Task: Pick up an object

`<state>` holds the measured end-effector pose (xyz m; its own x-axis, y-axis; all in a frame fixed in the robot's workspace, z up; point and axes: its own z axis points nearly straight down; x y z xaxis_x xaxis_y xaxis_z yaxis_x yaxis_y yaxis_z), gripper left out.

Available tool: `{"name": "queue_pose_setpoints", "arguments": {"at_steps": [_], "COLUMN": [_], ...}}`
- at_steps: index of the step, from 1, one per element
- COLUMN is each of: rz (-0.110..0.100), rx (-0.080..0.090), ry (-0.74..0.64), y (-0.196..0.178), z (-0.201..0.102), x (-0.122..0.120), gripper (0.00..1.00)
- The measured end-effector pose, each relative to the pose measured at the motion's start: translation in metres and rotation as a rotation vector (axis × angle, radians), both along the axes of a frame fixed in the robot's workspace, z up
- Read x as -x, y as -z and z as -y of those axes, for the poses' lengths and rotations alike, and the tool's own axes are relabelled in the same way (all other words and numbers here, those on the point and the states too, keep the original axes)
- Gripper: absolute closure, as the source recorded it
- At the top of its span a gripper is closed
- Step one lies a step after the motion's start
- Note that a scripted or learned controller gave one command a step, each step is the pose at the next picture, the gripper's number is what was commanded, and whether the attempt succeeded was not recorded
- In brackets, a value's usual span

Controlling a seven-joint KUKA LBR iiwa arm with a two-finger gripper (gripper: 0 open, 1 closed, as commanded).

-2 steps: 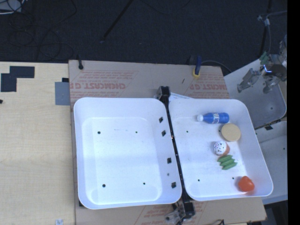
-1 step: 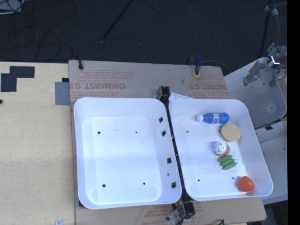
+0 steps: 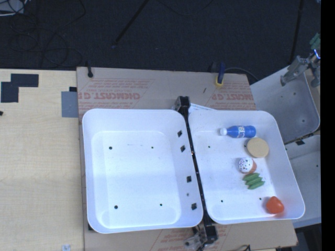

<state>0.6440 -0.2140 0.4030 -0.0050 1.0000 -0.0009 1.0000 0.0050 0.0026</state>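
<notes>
White plastic, two shallow bins side by side; all the candidate objects lie in the right bin (image 3: 220,192), the one nearer the gripper (image 3: 296,71), which I take to be the grey metal piece high at the right edge of the view. Whether it stands apart or together I cannot tell; nothing is seen clamped in it. It is well apart from every object. Closest to it lies a blue bottle (image 3: 241,132) on its side, then a tan disc (image 3: 257,147) just beyond that, a white speckled ball (image 3: 245,164), a green piece (image 3: 254,181), and farthest off a red-orange object (image 3: 274,205) near the bin's corner. The left bin (image 3: 131,171) lies farther again. Risks, in my judgement: the bottle and ball may roll from a closing grip; the disc lies flat and offers little purchase; disc, ball and green piece sit near each other, so a descent on one may knock its neighbour; the red-orange object's nearness to the wall may foul the approach.
</notes>
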Motion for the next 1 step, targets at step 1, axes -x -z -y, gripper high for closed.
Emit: {"name": "queue_pose_setpoints", "arguments": {"at_steps": [1], "rz": [0.0], "rx": [0.0], "ry": [-0.002], "y": [-0.0473], "z": [-0.0003], "x": [0.0], "gripper": [0.0]}}
